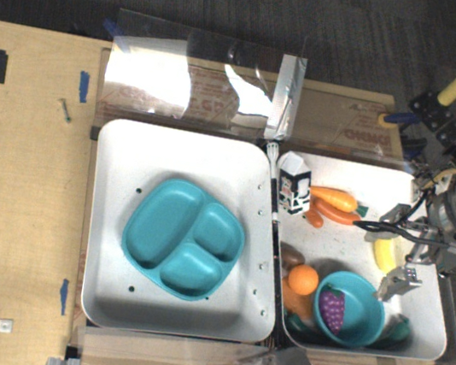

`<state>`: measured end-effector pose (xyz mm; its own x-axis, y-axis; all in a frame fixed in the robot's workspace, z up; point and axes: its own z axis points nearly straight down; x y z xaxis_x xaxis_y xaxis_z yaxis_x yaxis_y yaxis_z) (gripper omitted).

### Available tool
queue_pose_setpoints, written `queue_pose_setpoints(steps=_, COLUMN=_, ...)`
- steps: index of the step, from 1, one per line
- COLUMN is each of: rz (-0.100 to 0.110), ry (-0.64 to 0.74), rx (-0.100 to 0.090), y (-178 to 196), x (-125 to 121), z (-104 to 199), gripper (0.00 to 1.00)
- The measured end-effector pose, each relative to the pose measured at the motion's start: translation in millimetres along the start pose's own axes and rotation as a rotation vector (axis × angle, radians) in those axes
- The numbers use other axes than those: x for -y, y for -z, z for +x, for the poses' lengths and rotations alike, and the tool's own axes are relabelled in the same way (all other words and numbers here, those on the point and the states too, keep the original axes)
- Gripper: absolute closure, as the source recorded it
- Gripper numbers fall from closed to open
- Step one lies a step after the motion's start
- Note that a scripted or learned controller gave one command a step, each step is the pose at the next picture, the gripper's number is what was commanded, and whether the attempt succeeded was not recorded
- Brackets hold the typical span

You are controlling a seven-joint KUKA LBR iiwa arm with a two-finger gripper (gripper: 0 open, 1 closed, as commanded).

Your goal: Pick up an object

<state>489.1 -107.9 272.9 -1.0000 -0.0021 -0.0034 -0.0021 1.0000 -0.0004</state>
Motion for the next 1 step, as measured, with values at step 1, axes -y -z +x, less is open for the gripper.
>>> queue_pose_setpoints(steps=1, rz=-0.003, ry=0.038, rx=-0.012, y=-113.6, x=-9.7, z=-60.9, gripper=0.00)
